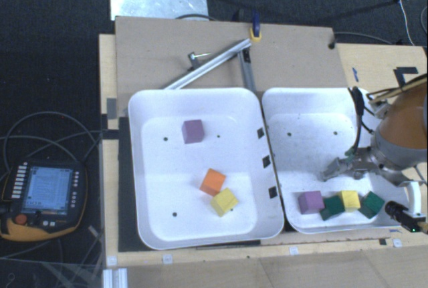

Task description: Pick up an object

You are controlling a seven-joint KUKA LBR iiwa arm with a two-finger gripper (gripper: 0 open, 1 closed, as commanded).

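Arm poised over the right bin point(314, 103), nothing lifted yet.
The grey-and-orange arm point(401, 129) enters from three o'clock; its gripper point(344, 168) spreads wide, holding nothing, above a row of blocks at the bin's six o'clock wall: purple block point(310, 201), dark green block point(330, 206), yellow block point(350, 199). Likely next: descend, straddle one, close.

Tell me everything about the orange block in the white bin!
The orange block is a small cube with a plain, matte look, maybe foam or painted wood. It rests flat on the floor of the left bin, turned at a slant to the bin's walls, near the bin's middle and a bit toward the front. A yellow block sits just in front of it, corner to corner, seemingly touching. It is far from the pincer.
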